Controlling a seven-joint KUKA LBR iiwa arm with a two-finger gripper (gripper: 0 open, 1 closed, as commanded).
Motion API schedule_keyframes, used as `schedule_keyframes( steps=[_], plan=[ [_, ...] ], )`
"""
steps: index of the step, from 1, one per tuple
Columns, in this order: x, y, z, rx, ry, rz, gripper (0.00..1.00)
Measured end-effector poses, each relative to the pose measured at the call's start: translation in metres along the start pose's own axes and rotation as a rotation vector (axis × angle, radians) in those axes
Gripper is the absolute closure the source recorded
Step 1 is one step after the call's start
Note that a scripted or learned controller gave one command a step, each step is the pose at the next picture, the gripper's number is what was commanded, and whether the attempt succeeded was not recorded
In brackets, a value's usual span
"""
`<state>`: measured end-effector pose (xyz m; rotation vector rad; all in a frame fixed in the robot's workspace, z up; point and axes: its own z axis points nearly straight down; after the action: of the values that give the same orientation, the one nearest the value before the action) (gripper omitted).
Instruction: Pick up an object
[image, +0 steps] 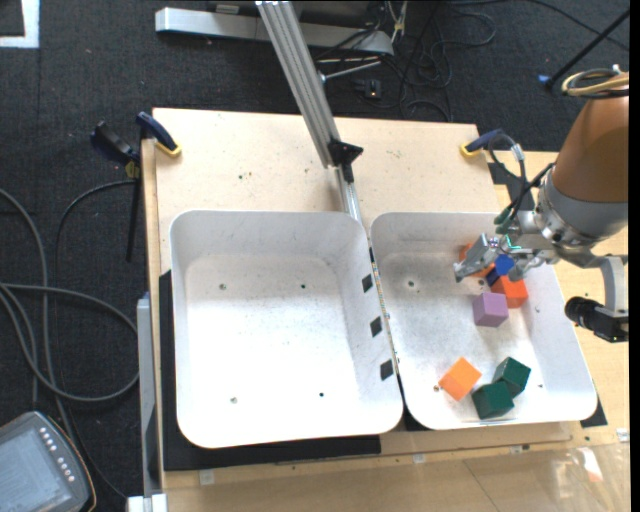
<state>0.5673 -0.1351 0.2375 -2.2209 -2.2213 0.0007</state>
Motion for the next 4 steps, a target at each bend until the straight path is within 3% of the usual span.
schedule_keyframes(
  steps=[2,3,4],
  plan=[
    [0.006,-0.012,0.119,0.006,0.001,0.001,0.0],
    [0.006,-0.013,0.143,0.001,0.0,0.001,0.0],
    [0.006,-0.012,0.132,-0.002,0.0,0.001,1.0]
  ],
)
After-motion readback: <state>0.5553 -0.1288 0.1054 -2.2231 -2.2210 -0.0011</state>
